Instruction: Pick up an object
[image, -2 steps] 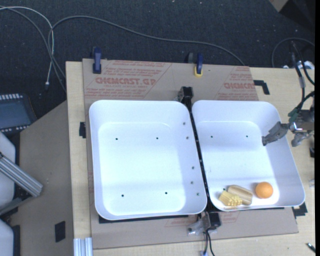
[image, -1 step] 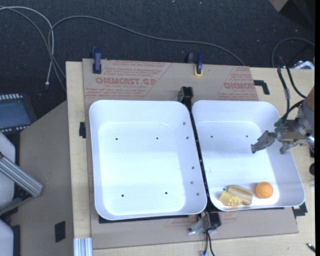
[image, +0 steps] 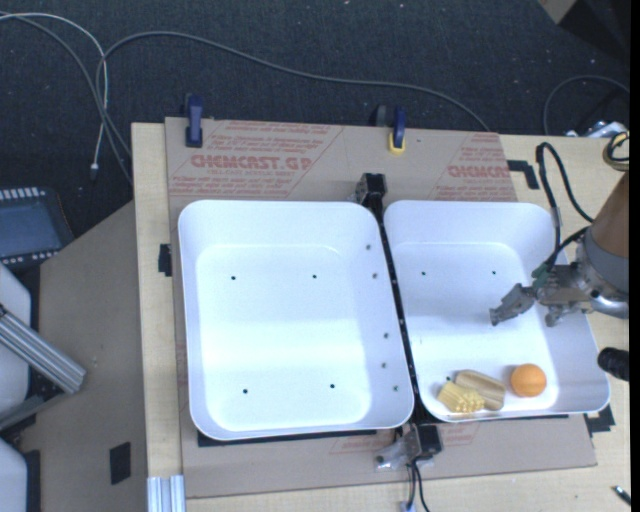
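Observation:
Three small objects lie along the near edge of the right bin (image: 470, 255): an orange ball (image: 528, 380), a tan oblong piece (image: 481, 382) and a yellow corn cob (image: 460, 399) touching it. My gripper (image: 527, 308) hangs over the right side of that bin, above and behind the ball. Its fingers are spread open with nothing between them. One fingertip (image: 500, 313) points left toward the bin's middle.
The left bin (image: 285, 310) sits beside the right one, joined by a black divider with clamps at front and back. Both rest on a cardboard sheet (image: 250, 160) held by blue clips. Cables trail behind the bench and at the right.

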